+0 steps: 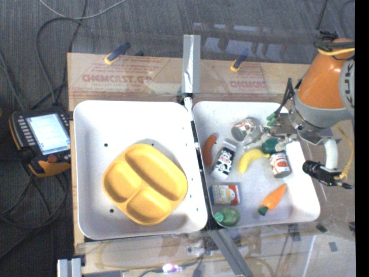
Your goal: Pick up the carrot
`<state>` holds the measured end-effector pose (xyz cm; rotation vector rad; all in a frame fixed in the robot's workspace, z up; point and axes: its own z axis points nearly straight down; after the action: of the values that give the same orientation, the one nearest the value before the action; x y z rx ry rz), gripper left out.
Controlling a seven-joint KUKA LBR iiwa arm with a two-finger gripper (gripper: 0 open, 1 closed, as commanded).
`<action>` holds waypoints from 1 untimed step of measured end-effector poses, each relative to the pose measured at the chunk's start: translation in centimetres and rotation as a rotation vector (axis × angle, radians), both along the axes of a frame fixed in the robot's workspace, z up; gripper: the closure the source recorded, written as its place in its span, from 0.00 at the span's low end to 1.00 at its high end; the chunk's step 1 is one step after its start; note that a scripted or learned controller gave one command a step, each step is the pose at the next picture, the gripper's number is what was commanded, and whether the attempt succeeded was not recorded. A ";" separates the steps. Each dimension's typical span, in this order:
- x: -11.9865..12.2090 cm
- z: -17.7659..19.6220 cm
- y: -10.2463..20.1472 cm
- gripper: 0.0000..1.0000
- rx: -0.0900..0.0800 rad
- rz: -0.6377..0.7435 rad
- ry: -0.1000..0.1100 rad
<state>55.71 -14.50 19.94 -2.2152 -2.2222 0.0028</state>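
Carrot point(272, 198) is lying in right bin point(305, 209), near corner, apart from can point(280, 164); likely light, stiff, slick plastic, best pinched across thick orange middle; tool point(277, 133) state: cannot tell.

Arm point(328, 91): 1 grey limb entering from the right, its orange band uppermost at the right edge, the wrist angled down and to the left over the upper right part of the right bin. Gripper point(275, 133): dark, with 2 fingers, at the arm's left end, low among the items; finger spacing not discernible.
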 end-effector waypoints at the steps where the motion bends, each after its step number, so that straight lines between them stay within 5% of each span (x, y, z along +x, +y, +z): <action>1: -3.1 -6.9 -5.9 0.00 -0.002 0.164 -0.013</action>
<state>52.57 -20.43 13.03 -2.0323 -2.4045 -0.0082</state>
